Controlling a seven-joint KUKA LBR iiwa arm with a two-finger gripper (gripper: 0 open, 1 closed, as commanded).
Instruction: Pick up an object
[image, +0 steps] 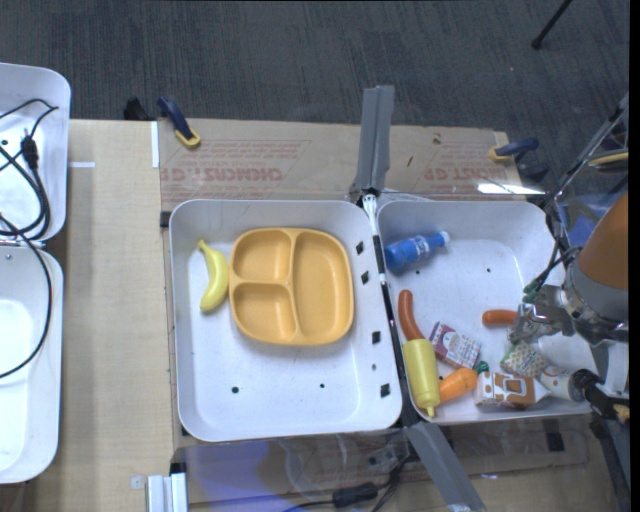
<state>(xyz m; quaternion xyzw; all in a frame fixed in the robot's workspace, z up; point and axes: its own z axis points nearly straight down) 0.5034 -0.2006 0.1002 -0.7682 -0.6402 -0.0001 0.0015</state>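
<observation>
On the worktop (110, 300) the left bin (200, 400) holds a banana (213, 278) lying just beside the left edge of a yellow divided plate (293, 284); both sit in the upper half of the bin, well apart from the arm. The right bin (470, 225) carries the crowd: a blue bottle (412, 249) near the dividing wall at the top; a toy hot dog (408, 314) below it; a mustard bottle (422, 374) touching the hot dog's lower end; a small red packet (456, 346) just beside; a carrot (458, 383) against the mustard bottle; a small carton (503, 391) to its right; an orange sausage-like piece (497, 318) near the claw.

The claw (530, 318) hangs low over the right side of the right bin, close to that orange piece and above a pale patterned item (522, 357); whether it touches either I cannot tell, and whether it is released or clenched is not clear from this slant; nothing shows plainly held in it.

The risks, as I judge them: the things here lie packed close, so a descent may pinch two at once or nudge a neighbour aside; the orange piece is rounded and could roll out of a closing grip; the bin's right wall is near, and a misjudged approach could strike it; the pale item looks flat and may give little to seize.
</observation>
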